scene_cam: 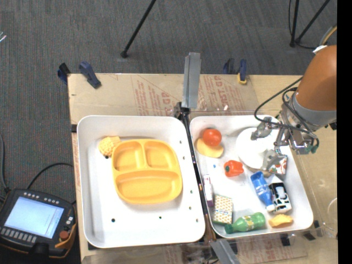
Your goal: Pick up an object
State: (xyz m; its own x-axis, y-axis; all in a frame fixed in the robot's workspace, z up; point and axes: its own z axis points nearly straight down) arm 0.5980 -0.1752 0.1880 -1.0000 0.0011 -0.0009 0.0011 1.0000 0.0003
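My gripper (268, 144) hangs over the right part of the right bin (306, 202), above a white plate (250, 147). Its two fingers (262, 130) stand apart, open, with nothing between them. Left of the plate, a red tomato (212, 136) rests on a yellow piece (210, 149). A red pepper (233, 168) lies just below the plate. A blue bottle (260, 187), a black and white toy car (280, 198) and a small orange and white object (282, 164) lie under and in front of the gripper.
A green bottle (245, 223), a cracker box (223, 209), a yellow piece (281, 220) and a thin tube (208, 188) line the right bin's front and left. The left bin (91, 202) holds a yellow divided plate (147, 169) and a corn cob (108, 145).
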